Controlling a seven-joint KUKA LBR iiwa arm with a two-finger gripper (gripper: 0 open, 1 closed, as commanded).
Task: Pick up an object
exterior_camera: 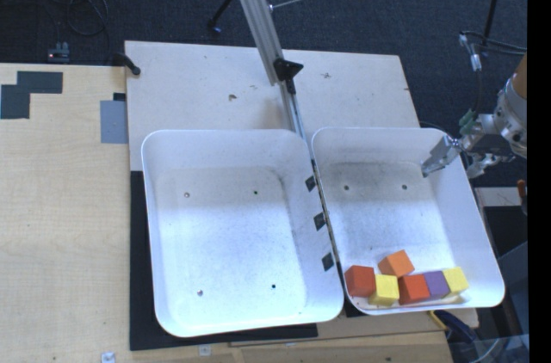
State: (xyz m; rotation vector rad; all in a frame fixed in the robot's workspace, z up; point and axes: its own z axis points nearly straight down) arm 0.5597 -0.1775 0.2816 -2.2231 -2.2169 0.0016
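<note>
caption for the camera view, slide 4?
Gripper poised over right bin's far rim; coloured blocks clustered at its near edge, untouched.

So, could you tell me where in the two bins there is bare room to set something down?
The left bin has bare floor from wall to wall. The right bin is bare across its far and middle floor, between the divider and the gripper at its far right rim. It is crowded only at the near edge, where the blocks cluster together.
</note>
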